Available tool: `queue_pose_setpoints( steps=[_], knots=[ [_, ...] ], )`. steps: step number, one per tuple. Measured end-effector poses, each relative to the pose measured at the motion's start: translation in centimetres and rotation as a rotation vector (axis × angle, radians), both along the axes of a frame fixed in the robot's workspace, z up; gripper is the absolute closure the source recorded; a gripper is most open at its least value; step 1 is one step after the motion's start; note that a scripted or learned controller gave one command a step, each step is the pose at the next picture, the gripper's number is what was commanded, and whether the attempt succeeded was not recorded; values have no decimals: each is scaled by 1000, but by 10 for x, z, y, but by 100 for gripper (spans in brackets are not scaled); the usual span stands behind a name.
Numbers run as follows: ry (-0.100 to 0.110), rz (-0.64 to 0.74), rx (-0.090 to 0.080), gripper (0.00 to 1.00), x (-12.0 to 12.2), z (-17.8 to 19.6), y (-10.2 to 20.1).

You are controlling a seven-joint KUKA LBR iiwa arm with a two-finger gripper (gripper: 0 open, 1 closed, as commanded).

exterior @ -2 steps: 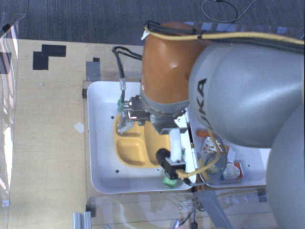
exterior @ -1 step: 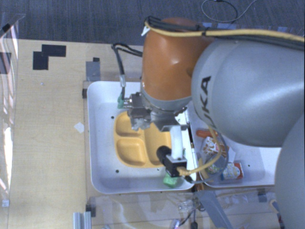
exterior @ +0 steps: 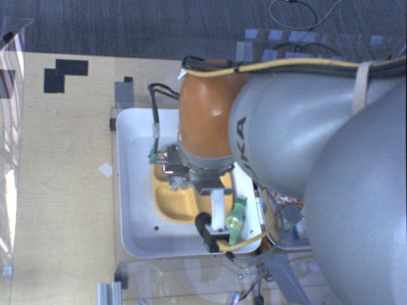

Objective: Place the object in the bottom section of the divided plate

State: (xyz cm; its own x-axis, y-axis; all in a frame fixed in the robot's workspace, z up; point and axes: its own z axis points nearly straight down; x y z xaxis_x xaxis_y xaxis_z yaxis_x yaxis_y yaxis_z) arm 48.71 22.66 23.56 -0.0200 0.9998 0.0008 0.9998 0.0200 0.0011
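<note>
The grey arm (exterior: 318, 145) takes up the whole right half of the frame. Its orange band (exterior: 206, 113) sits at the centre, over a white bin.

The bench (exterior: 63, 189) is pale wood and fills the left of the frame. It has black tape marks (exterior: 63, 74) at the upper left and a small white scrap (exterior: 105, 169) lying beside the bin. Beyond its top edge the floor (exterior: 127, 11) is dark blue-grey carpet, and a thin cable (exterior: 294, 10) loops across it at the upper right.

The white bin (exterior: 130, 189) sits left of centre. It is shallow, with rounded corners, and the wrist covers its right part.

The divided plate (exterior: 173, 205) lies in the bin's lower middle. It is mustard yellow with a curved raised rim. Only its left and lower parts show, so I can't make out the dividers or tell the sections apart.

The pincer (exterior: 173, 170) points down over the plate's upper left edge. The wrist hides it, so I cannot tell whether it is released or clenched.

A small green object (exterior: 236, 218) is glossy, pale and elongated. It stands tilted at the bin's right rim, just right of the plate and not on it.
</note>
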Motion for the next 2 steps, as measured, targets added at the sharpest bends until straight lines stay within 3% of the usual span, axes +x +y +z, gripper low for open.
queue_pose_setpoints(
  steps=[1, 2],
  knots=[
    [-3, 228, 0, 100, 1, 22, -55],
    [-3, 127, 0, 100, 66, 22, -93]
  ],
)
